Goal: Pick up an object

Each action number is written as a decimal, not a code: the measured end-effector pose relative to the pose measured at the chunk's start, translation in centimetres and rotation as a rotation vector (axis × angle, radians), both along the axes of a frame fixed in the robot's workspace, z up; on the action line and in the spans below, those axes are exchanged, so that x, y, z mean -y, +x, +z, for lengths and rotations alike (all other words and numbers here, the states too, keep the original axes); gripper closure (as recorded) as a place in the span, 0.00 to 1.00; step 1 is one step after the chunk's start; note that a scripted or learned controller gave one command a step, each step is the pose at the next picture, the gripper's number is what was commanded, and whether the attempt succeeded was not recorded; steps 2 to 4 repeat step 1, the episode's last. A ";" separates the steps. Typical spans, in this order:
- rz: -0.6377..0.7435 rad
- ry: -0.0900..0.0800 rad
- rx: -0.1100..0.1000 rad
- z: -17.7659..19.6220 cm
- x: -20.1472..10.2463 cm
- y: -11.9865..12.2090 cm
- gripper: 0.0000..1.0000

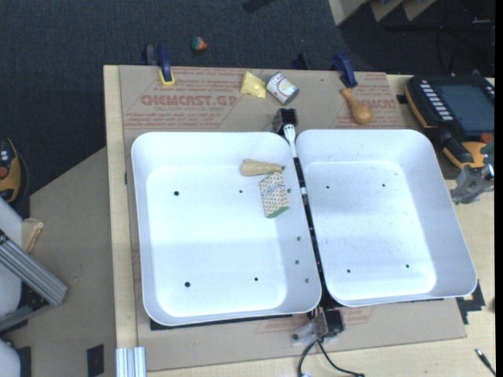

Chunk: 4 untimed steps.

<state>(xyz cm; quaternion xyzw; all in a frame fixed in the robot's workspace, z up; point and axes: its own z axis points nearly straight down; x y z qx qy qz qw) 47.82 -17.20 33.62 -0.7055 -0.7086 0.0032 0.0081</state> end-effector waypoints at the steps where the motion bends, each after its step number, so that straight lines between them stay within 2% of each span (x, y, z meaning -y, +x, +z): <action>1: 0.001 -0.002 0.005 -9.3 -5.8 0.0 1.00; 4: 0.001 -0.002 0.005 -9.3 -5.8 0.0 1.00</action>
